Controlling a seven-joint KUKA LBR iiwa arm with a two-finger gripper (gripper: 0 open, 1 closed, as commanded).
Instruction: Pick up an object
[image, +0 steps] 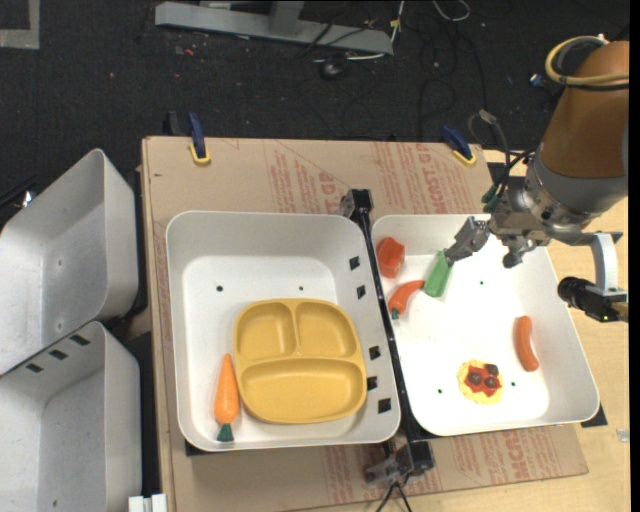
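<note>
Insp. note, right bin (560, 400). Gripper (492, 243) sits over the bin's upper part, arm coming in from the right. Two dark fingers show, spread apart: one angled toward the view's left, one (516, 254) on the right. Jaws read as fairly wide, nothing between them.

Nearest thing: green block (437, 274). It lies just beside and below-left of the gripper; tip of the left finger looks to be at or touching its upper end, but contact can't be confirmed from this angle. Block's long axis runs near vertical in the view, top leaning slightly right, toward the gripper. Not held.

Other items in same bin: red piece (389, 256) near the divider, orange piece (404, 296) touching or just beside the block's lower-left, sausage (525, 343) toward the right wall, small pizza (481, 381) lower centre. Left bin (190, 300) carries a yellow tray (300, 360) and a carrot (227, 392) beside it, well apart from the gripper.

Judgement: block is the likely target. Gripper is offset to its upper right, so a shift down-left appears needed to straddle it across the short axis. Risk: a finger nudges the block into the orange piece.
</note>
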